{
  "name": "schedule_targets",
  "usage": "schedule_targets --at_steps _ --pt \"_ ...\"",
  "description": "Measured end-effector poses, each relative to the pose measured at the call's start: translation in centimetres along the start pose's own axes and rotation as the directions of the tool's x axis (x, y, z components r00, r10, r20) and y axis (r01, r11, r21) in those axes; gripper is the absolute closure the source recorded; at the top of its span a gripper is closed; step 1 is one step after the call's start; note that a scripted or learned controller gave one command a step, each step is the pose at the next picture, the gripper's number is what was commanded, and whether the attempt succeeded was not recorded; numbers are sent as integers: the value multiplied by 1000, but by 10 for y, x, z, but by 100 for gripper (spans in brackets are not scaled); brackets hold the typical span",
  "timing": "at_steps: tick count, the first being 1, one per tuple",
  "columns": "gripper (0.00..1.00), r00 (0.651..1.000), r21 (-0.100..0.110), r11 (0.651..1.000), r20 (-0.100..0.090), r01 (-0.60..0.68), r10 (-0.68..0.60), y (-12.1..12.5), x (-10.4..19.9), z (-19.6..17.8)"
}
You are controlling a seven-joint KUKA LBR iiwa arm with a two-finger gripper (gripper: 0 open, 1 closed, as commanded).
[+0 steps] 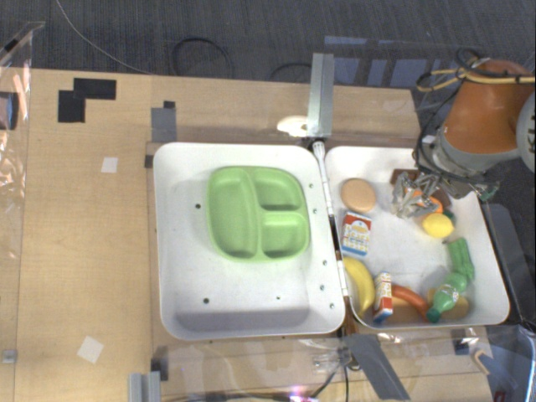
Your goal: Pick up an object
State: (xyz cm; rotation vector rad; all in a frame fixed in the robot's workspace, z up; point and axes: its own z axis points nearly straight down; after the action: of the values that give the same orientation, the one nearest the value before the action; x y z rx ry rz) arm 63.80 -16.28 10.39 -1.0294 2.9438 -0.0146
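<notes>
1. While the grey arm's two-finger gripper (413, 198) hangs low in the right white bin (494, 249), whether it is spread or closed I cannot tell.
2. Just beside the gripper lies a yellow lemon (437, 224); beyond it, a round tan bun (358, 195).

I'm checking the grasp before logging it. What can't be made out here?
- Whether the gripper holds anything: too small and cluttered in the camera view.
- The orange thing beside it: mostly hidden by the gripper.
- The print on the small white carton: too small to read.
</notes>
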Motion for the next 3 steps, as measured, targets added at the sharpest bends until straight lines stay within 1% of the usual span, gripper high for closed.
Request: schedule_targets --at_steps 1,2,3 --pt "100 978 -4 978 -3 -207 207 23 -67 -129" --pt "100 1000 -13 1000 -14 11 -12 -31 26 -22" --pt "0 1000 -11 1000 -11 15 -15 -31 23 -23"
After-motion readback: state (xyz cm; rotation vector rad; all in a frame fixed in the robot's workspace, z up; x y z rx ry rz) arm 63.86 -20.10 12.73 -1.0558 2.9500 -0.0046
